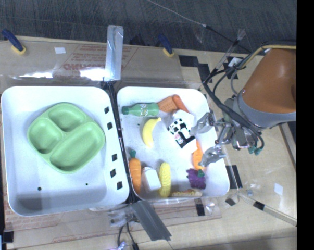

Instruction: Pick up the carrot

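Observation:
The carrot (pixel 135 173), orange with a green top, lies along the left wall of the right bin (pixel 162 92), near its front. My gripper (pixel 208 139) hangs over that bin's right side, far to the right of the carrot. Its two fingers (pixel 202 123) stand apart, so it is open, and I see nothing held between them. A small orange piece (pixel 198 155) lies just left of the lower finger, by the bin's right wall.
The right bin also holds a green bottle (pixel 141 109), a banana (pixel 149 131), an orange item (pixel 172 103), a black-and-white toy (pixel 179 129), corn (pixel 165 179), purple grapes (pixel 196 177) and a white block (pixel 152 180). A green divided plate (pixel 66 136) sits in the left bin (pixel 16 155).

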`<action>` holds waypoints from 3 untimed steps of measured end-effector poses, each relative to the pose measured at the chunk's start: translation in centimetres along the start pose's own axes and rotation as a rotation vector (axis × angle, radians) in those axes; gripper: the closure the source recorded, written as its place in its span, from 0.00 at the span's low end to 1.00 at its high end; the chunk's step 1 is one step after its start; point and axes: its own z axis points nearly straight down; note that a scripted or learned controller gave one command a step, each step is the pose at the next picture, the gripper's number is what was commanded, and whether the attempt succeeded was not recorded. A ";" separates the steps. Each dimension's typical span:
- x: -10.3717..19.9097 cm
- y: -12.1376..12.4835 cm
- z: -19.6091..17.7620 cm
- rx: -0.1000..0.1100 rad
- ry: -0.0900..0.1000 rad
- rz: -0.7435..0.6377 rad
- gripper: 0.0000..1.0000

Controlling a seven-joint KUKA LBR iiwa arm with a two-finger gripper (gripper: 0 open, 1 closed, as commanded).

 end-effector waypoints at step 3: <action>-5.5 -2.8 15.6 -0.002 0.001 -0.530 0.00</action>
